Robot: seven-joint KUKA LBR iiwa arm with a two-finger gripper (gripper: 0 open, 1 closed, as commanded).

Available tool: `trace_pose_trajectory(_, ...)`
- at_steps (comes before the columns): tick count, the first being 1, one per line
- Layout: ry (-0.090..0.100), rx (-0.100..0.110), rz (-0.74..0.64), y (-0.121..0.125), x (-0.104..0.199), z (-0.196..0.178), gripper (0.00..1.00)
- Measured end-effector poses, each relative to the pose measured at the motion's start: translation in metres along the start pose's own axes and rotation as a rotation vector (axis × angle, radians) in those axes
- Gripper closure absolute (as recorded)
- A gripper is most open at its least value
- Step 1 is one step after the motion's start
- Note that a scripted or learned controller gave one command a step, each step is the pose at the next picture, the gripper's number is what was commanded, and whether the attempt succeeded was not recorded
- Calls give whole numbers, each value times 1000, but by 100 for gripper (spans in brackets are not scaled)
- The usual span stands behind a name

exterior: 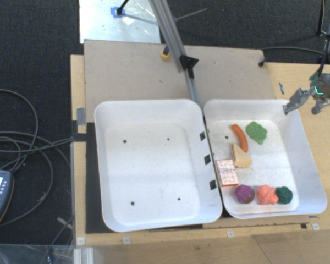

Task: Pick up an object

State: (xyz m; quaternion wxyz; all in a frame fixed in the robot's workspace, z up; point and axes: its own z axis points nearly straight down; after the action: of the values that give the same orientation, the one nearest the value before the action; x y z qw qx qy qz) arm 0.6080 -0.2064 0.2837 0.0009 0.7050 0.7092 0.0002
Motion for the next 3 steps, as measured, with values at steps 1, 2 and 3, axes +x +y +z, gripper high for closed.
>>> trace_pose_trajectory(1, 2, 5, 5, -8, 3, 58, 0)
trace_pose_trajectory(2, 1, 4, 5, -13, 5, 101, 0)
trace_pose_trajectory(3, 2, 4, 5, -14, 11, 145, 0)
